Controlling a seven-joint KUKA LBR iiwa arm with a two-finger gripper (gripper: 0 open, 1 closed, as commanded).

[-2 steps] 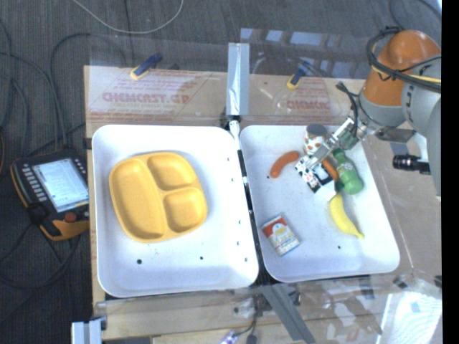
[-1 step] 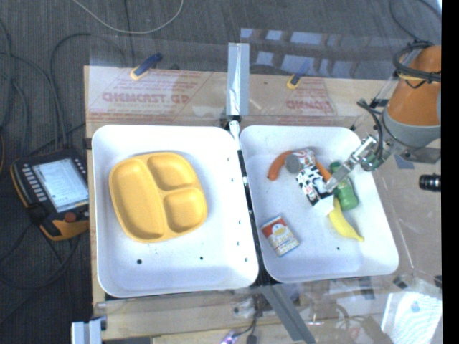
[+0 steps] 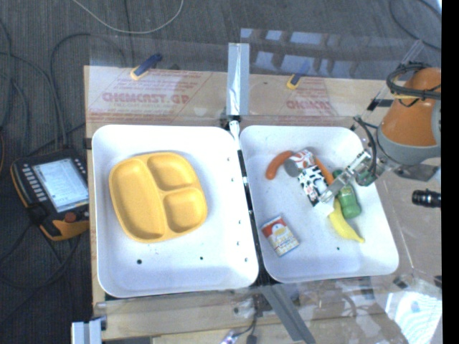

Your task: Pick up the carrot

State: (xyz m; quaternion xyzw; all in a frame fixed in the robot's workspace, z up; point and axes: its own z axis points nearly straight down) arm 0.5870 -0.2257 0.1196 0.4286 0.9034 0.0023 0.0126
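Carrot: slim, smooth orange taper

Bench: pale wooden board with faded red print. Two shallow white plastic bins sit side by side on it, touching along inner edges: left bin, right bin. Small blue-and-yellow clip on board's far edge above left bin; similar clip above right bin. Grey metal upright strip at far side between bins.
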